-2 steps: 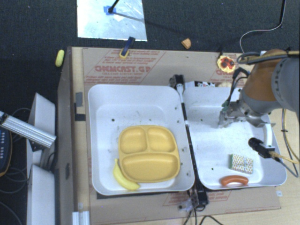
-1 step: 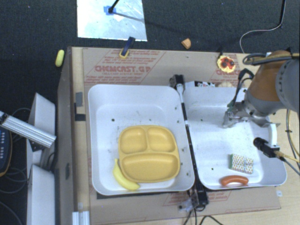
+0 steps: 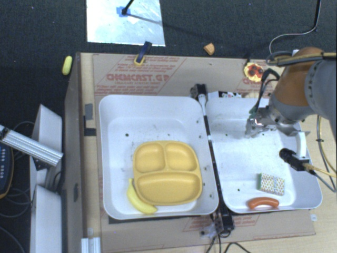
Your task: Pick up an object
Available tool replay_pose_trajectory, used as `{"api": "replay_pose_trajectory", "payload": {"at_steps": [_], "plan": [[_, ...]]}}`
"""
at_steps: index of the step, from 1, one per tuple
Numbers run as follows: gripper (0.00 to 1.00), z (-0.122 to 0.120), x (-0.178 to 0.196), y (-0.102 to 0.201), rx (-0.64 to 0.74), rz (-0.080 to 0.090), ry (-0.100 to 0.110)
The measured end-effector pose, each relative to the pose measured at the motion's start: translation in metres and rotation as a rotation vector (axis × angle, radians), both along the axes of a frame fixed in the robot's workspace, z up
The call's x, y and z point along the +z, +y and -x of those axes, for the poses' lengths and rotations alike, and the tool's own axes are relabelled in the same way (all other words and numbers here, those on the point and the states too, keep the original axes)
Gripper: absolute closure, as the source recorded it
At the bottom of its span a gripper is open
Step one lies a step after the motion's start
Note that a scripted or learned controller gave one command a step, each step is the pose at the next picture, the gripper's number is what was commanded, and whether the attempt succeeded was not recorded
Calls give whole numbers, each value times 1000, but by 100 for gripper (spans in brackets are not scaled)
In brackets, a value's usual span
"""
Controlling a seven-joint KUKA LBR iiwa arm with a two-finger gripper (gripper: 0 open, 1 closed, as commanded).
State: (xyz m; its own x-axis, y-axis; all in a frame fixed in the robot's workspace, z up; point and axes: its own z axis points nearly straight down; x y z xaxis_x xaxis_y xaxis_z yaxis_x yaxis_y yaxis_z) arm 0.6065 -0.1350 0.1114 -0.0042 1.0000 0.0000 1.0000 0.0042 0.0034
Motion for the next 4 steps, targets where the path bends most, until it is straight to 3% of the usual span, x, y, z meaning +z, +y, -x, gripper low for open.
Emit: {"api": "replay_pose_trajectory", "payload": {"at_steps": [1,2,3,4], "plan": [[100,-18,24,3,0,0,0],[0,-17,23,3,0,0,1],[0,43,-27,-14,-4,0,3],[0,113,-5,-56,-5,2,2]]}}
